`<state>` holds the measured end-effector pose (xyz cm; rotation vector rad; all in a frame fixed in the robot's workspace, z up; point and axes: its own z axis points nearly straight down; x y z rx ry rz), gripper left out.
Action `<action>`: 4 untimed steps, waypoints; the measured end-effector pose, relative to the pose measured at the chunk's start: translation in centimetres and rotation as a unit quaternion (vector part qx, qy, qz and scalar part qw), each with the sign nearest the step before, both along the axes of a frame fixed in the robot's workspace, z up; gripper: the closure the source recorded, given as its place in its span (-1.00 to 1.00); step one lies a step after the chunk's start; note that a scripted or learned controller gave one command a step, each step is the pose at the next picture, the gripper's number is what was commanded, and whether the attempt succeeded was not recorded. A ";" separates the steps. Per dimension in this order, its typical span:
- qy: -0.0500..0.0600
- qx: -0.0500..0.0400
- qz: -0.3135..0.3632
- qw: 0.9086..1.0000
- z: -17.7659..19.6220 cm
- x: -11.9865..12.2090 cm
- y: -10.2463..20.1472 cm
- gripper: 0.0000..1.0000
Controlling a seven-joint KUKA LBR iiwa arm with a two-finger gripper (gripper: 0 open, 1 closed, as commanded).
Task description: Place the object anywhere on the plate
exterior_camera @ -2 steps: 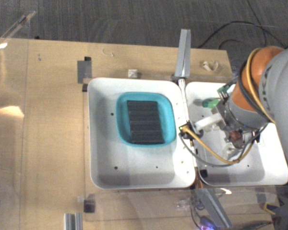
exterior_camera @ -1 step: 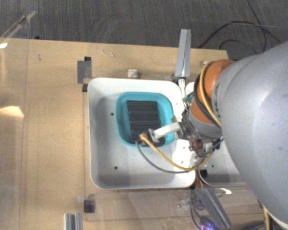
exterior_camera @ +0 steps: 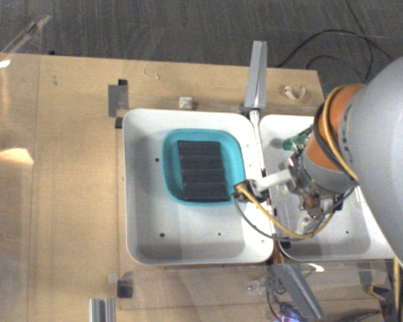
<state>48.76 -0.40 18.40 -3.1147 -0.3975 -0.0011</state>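
Observation:
A teal plate (exterior_camera: 170, 158) with rounded corners lies in the left bin (exterior_camera: 142, 233), toward its back right. A dark ribbed rectangular object (exterior_camera: 202, 171) rests flat on the plate and covers most of it. My gripper (exterior_camera: 313, 202) hangs over the left part of the right bin (exterior_camera: 349, 241), just across the divider from the plate, and is apart from the dark object. The grey wrist and its orange band (exterior_camera: 322, 149) hide most of the gripper from above.
A yellow and black cable (exterior_camera: 258, 210) loops from the wrist across the divider to the plate's right edge. A grey bracket (exterior_camera: 257, 76) stands behind the bins, and another (exterior_camera: 297, 288) in front. The bench stretches bare to the left.

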 end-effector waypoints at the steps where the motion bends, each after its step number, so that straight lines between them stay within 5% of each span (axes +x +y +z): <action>1: -0.001 0.001 0.003 1.000 1.0 0.2 0.1 1.00; 2: -0.001 0.001 0.006 1.000 2.0 0.3 0.2 1.00; 3: -0.001 0.001 0.006 1.000 2.0 0.3 0.2 -1.00; 4: -0.002 0.002 0.010 1.000 3.0 0.5 0.4 1.00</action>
